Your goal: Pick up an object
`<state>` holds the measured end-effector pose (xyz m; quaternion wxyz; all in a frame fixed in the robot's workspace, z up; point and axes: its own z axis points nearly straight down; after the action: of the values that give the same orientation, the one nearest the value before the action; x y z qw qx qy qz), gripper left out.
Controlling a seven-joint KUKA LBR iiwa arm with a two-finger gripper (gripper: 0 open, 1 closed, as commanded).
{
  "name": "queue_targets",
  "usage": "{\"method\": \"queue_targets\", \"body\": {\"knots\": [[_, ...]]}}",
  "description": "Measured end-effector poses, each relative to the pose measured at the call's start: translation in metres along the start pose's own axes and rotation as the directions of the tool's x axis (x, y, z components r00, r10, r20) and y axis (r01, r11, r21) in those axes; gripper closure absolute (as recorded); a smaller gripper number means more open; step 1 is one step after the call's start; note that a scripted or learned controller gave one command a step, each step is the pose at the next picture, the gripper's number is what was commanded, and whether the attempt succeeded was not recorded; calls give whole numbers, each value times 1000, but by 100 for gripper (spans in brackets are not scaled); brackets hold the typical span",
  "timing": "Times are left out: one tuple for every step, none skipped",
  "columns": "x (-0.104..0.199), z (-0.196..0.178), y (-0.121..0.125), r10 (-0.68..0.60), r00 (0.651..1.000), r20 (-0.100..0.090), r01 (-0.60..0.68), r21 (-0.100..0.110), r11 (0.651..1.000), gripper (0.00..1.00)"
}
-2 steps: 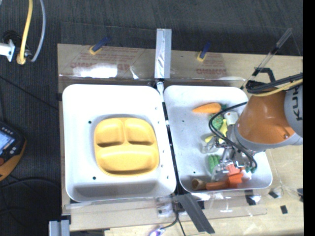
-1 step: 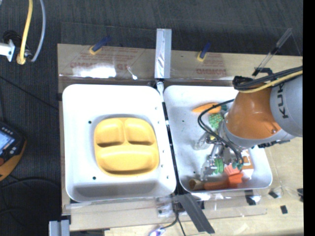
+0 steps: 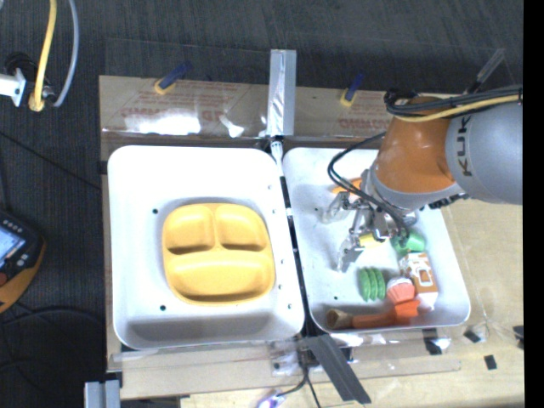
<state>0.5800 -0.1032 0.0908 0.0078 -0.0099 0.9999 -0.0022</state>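
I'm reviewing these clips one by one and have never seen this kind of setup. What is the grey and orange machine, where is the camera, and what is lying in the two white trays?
The machine is a grey robot arm with an orange band, reaching in from the picture's right. One fixed camera looks down on the bench at a slant. At the arm's tip is a two-finger metal gripper, low inside the right shallow white bin. Whether it grips anything cannot be told here. Beside it in that bin lie small toys: a green ridged piece, a green round piece, an orange and white box and a brown-handled orange tool. The left shallow white bin holds a yellow three-compartment plastic tray.
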Motion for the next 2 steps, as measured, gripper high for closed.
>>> {"method": "queue_targets", "body": {"knots": [[38,-1,-15,-2,1000,1,2,-1,1000,0],[-29,1,-9,51,999,1,-51,-3,999,0]]}}
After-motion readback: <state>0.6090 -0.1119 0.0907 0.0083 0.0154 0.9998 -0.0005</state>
